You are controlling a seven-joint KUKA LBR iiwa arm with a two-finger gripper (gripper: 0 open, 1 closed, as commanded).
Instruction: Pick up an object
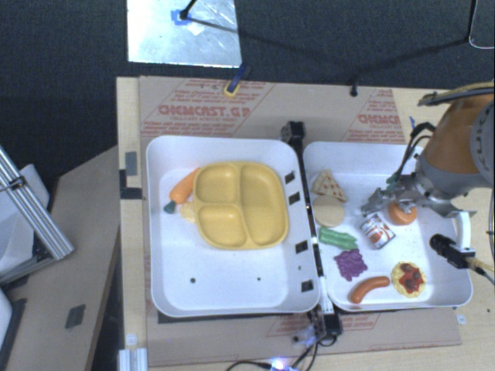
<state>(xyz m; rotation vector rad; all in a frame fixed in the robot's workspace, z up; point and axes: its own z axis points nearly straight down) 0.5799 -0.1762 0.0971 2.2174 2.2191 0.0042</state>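
A single fixed camera sits high above the bench [255,103] and looks down at a slant. Both white bins fill the lower middle of the frame: the left bin [166,284] left of centre, the right bin [448,288] toward the right edge. Dark floor [62,45] crosses the top. The arm [464,141] enters at the right edge.

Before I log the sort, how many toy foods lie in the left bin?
2: a carrot and a small yellow piece, both tucked against the yellow plate's left edge. The plate may hide others.
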